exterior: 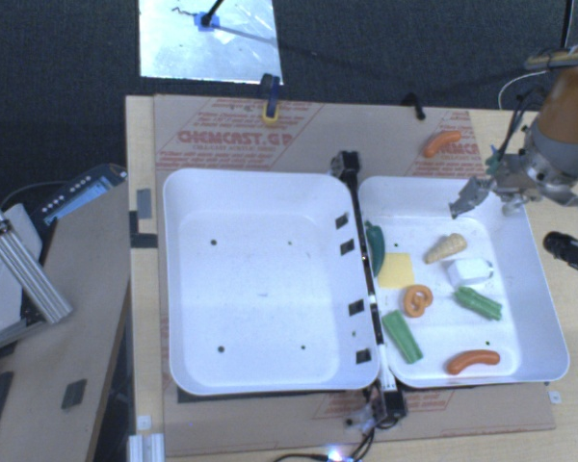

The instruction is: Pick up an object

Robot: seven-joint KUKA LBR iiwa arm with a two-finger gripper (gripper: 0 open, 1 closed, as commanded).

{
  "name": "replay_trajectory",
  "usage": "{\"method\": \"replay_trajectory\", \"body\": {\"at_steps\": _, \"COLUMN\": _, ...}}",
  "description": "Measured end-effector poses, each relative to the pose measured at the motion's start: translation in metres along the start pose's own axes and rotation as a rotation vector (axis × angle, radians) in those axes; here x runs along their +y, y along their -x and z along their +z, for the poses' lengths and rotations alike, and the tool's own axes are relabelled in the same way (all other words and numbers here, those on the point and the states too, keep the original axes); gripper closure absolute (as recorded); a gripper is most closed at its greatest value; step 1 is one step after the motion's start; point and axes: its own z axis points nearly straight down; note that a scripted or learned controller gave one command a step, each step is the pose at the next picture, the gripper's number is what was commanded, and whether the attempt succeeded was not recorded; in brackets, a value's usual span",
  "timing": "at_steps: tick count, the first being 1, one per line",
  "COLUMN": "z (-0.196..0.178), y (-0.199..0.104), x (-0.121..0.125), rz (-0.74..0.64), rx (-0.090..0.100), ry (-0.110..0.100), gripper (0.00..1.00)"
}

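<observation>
My gripper (pixel 486 203) hangs over the far part of the right bin (pixel 539 301), open with nothing between its fingers. A cream cone-shaped piece (pixel 445 248) lies just below and left of it, apart from it. Near that piece are a white block (pixel 469 270), a ridged green piece (pixel 479 303), an orange pretzel (pixel 417 300) and a yellow square (pixel 397 269). A dark green piece (pixel 375 243) lies by the bin's left wall. A green bar (pixel 402 336) and an orange sausage (pixel 473 361) sit near the front.
The left bin (pixel 260 287) stands beside the right one, with a black clip strip (pixel 358 258) between them. Another orange sausage (pixel 442 143) lies on the cardboard behind the right bin. The arm's orange band (pixel 568 114) is at the right edge.
</observation>
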Motion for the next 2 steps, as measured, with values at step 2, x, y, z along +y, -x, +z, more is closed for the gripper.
{"method": "replay_trajectory", "body": {"at_steps": 2, "z": 0.116, "y": -0.063, "x": -0.087, "rz": 0.006, "rx": 0.001, "ry": -0.009, "gripper": 0.00}}
